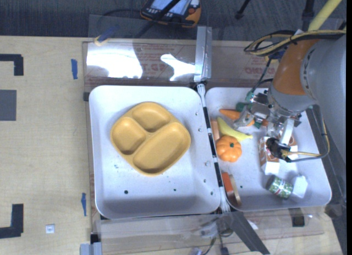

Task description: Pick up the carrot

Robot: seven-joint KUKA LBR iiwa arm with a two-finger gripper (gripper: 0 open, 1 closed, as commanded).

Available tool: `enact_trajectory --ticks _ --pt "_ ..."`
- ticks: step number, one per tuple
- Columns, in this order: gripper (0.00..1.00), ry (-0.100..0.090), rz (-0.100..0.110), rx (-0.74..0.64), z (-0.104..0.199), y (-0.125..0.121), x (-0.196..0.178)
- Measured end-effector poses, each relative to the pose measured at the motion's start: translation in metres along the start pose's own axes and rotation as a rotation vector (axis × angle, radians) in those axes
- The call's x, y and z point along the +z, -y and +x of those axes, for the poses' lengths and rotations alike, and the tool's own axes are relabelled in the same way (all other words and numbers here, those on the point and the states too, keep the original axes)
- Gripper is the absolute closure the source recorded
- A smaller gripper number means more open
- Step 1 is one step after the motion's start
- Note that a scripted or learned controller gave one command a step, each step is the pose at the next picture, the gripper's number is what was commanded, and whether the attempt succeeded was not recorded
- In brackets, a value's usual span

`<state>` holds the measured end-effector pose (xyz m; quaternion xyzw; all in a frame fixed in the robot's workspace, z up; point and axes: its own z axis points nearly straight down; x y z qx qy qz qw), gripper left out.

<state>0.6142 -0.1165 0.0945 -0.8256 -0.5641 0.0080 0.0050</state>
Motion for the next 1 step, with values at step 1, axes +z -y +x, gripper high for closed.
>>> enact_trajectory --ticks 1 --pt "0.0 0.003 0.018 -0.365 0.0325 -0.0358 0.0108"
